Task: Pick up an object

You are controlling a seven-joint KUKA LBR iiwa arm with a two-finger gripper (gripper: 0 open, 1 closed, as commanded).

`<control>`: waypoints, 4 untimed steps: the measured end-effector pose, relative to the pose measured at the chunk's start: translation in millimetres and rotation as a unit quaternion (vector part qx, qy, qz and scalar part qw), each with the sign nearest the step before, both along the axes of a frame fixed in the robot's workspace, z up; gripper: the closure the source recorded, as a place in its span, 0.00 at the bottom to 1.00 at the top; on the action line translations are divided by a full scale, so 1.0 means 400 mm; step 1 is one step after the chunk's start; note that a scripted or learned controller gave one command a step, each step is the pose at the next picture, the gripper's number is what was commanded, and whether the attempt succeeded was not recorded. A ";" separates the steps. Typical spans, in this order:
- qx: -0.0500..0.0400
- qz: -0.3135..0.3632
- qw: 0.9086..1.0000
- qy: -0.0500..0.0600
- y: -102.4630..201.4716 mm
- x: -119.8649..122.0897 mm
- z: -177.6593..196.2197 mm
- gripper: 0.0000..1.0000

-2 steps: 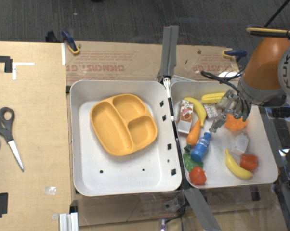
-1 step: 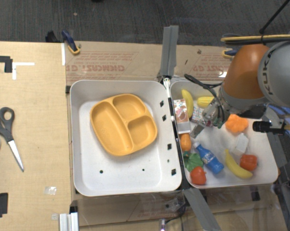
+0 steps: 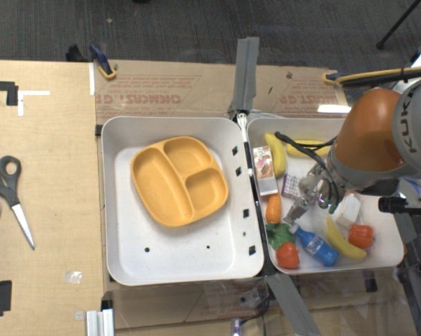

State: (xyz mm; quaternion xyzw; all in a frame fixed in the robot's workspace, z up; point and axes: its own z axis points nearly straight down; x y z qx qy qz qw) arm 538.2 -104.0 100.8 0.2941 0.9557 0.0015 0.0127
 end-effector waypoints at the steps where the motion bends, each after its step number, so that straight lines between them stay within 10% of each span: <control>1: 0.002 -0.065 0.998 0.003 -0.005 0.159 -0.001 0.00; 3: 0.002 -0.088 0.996 0.001 -0.049 -0.135 -0.004 0.00; 4: 0.005 -0.233 0.972 0.002 0.010 0.166 -0.001 0.00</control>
